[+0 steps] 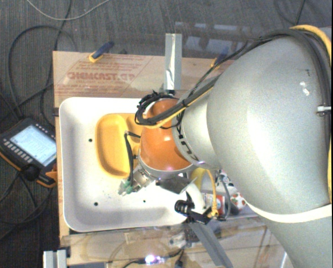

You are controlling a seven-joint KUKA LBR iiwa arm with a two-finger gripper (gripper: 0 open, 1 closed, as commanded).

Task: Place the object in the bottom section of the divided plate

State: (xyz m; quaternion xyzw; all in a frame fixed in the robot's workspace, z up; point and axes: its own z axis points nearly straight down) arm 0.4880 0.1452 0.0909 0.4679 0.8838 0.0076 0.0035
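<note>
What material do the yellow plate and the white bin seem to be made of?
Yellow plate: probably plastic, with a smooth, slightly glossy look; its colour is even and its raised edges are rounded. White bin: probably moulded plastic, though painted metal is possible; it looks smooth, with rounded corners and soft highlights on the rim.

The white bin (77, 166) is looking like smooth, slightly glossy plastic. The yellow plate (112, 144) is shining like glazed plastic. The arm's grey shell (267, 127) is appearing matt, its orange band (161, 144) gleaming.
</note>
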